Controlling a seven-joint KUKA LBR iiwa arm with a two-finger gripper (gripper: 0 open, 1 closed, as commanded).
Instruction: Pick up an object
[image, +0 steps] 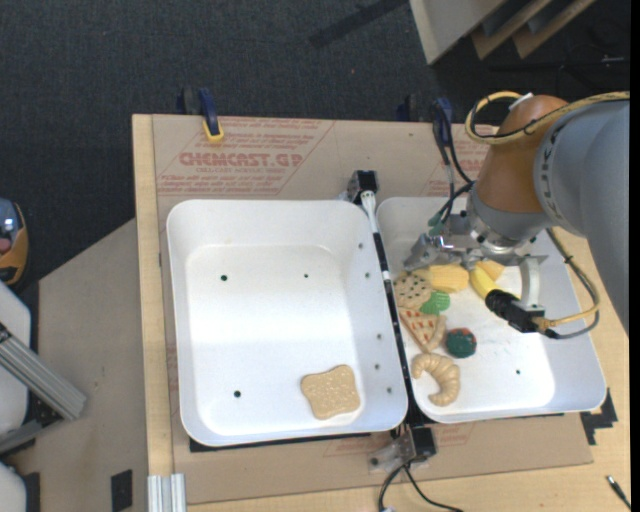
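- Dark carpet all round, and in the middle a bench topped with a printed cardboard sheet (250, 150), pinned at the far edge by a blue clamp (209, 108), presumably so nothing slides during the tries
- Two shallow white bins sit touching side by side; the left bin (190, 300) carries just one item, a slice of toast (331, 392) near its front edge
- All the action is in the right bin (570, 385), where the objects crowd against the wall next to the left bin
- Arm (595, 150) reaches in from the right, orange band (512, 175) showing above the wrist, and the gripper (452, 248) is down low over the far end of that cluster
- Directly under it: a yellow block (447, 278), with a round cracker (409, 289) and a small green piece (437, 301) just beside
- Nearer the front lie a pizza slice (420, 326), a dark green ball (460, 343) and a croissant (438, 377)
- How wide the tool is set, I cannot tell; the wrist hides its working end, and nothing can be seen in its grasp
- My read: the yellow block is the likely target, closest to the tool
- Risk: neighbours are packed tight, so a descent could nudge the cracker or catch two things at once
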